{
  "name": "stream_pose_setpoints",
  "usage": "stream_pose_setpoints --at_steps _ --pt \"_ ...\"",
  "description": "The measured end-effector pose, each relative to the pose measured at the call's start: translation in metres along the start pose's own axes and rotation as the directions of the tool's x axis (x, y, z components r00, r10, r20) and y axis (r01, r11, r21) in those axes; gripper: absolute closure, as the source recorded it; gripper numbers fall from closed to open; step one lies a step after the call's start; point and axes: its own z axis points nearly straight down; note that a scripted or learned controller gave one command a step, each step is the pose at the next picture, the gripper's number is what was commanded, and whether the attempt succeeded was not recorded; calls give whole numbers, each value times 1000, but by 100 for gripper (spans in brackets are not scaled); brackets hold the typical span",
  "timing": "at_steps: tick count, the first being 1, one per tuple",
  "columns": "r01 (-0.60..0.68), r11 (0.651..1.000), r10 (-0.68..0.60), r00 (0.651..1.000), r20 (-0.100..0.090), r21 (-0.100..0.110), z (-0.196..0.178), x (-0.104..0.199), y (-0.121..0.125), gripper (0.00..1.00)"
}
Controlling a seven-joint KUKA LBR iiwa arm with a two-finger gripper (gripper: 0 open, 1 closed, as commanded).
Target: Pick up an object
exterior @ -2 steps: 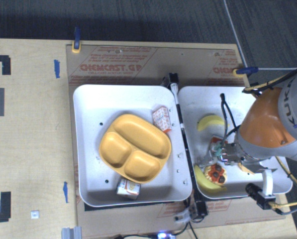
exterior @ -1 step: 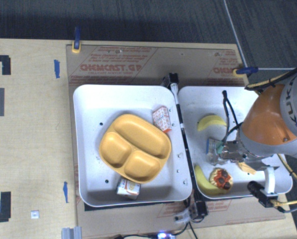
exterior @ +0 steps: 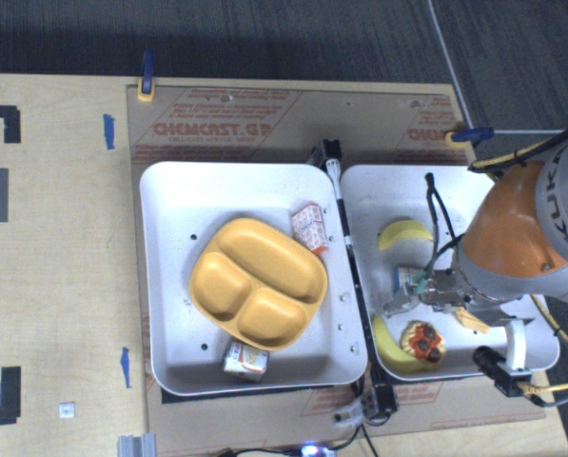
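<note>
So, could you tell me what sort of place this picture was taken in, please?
Most likely a robotics lab bench set up for grasping trials. Two shallow white bins sit side by side on a clamped cardboard sheet, a grey and orange arm reaches into the right one, and cables trail around.

The scene is viewed by a single fixed camera mounted above the table point(exterior: 55, 284), looking down at a slant. Both white bins are taken in whole: the left bin point(exterior: 169, 255) near the middle of the frame and the right bin point(exterior: 379, 198) toward the right. Dark floor point(exterior: 264, 17) is seen along the far edge. The arm point(exterior: 517, 231) is seen entering from the right.
</note>
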Motion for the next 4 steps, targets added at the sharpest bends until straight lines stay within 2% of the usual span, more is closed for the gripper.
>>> stream_pose_setpoints --at_steps 1,2,3,4 --pt "1 1000 -1 1000 -3 9 11 -1 1 0" --pt "1 1000 -1 1000 -2 9 11 0 32 0" --pt "1 1000 -1 1000 -2 8 11 2 -3 0" --pt "0 1000 0 1000 0 2 0 1 -1 100"
